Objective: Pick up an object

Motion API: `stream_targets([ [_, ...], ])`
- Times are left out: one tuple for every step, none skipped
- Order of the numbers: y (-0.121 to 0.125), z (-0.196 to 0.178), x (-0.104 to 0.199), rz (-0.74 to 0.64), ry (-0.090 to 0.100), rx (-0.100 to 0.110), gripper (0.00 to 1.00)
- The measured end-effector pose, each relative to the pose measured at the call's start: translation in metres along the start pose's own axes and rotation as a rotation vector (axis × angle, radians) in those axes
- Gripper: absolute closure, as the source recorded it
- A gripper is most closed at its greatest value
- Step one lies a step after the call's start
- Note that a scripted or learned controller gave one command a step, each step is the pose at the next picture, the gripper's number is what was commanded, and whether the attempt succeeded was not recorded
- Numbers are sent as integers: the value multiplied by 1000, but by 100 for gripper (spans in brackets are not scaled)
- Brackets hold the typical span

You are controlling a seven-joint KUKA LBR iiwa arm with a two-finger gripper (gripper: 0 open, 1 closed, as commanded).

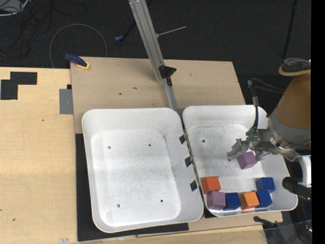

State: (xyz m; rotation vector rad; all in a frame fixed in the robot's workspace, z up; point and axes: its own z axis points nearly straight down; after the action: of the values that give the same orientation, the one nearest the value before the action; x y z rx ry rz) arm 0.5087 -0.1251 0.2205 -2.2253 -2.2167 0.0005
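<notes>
Grasping looked to be the step in hand: the gripper (247, 154) hung over the right bin (218, 118), and a purple block (247, 160) sat right at its fingertips, apparently clamped between them, though the slanted view left that hold less than certain. Whether the block had cleared the bin floor could not be told. Along the bin's near edge lay the other blocks in a cluster, well apart from the gripper: an orange block (210, 183), a second purple block (217, 200) and a blue block (232, 201) among them. The next move probably called for a straight, steady lift, keeping the grip firm so the block did not slip.
</notes>
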Motion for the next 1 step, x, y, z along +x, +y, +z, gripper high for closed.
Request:
stream_targets([
  [38,35,-76,1,-3,2,0],
])
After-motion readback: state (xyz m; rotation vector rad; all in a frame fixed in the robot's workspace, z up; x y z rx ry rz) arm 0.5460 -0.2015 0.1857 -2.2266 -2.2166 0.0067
